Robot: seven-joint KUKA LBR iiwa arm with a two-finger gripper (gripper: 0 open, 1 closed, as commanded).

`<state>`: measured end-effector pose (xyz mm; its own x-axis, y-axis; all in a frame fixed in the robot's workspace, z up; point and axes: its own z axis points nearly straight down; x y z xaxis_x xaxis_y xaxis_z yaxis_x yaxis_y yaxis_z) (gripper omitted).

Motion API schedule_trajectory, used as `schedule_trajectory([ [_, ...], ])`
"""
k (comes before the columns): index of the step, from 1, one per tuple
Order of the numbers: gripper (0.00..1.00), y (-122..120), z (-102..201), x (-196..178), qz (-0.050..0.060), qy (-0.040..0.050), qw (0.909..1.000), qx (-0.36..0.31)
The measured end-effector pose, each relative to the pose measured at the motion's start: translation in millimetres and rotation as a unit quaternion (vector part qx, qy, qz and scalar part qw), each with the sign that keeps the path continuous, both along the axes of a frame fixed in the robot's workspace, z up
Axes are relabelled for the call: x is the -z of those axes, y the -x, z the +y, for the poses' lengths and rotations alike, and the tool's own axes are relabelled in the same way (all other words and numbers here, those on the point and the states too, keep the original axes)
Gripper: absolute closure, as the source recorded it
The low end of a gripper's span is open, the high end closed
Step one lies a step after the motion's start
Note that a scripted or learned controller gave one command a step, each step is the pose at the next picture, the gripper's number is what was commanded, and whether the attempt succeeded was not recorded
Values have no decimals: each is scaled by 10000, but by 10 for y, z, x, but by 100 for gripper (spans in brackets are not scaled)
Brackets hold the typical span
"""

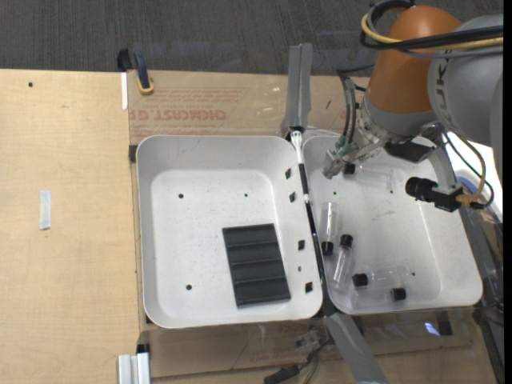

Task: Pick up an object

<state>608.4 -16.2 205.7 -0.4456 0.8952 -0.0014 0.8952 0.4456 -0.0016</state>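
My gripper hangs over the back left corner of the right bin, below the orange band of the arm. Its fingers stand a little apart, open, with nothing between them. Several clear plastic tubes with black caps lie on the right bin's floor, nearer the front than the gripper: one tube along the left wall, another just right of it, and a third near the front. A black ridged block lies flat in the left bin.
The two bins touch along a shared middle rim. A loose black cap sits near the right bin's front wall. Cables and a black fitting hang off the arm over the right bin. Bare wooden bench lies to the left.
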Motion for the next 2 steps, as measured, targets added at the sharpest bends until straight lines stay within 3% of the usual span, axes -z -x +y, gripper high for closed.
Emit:
schedule_trajectory([
  [1,100,-4,-5,-87,-1,11,10000,-12],
  [2,0,-4,-6,-87,0,12,10000,-10],
])
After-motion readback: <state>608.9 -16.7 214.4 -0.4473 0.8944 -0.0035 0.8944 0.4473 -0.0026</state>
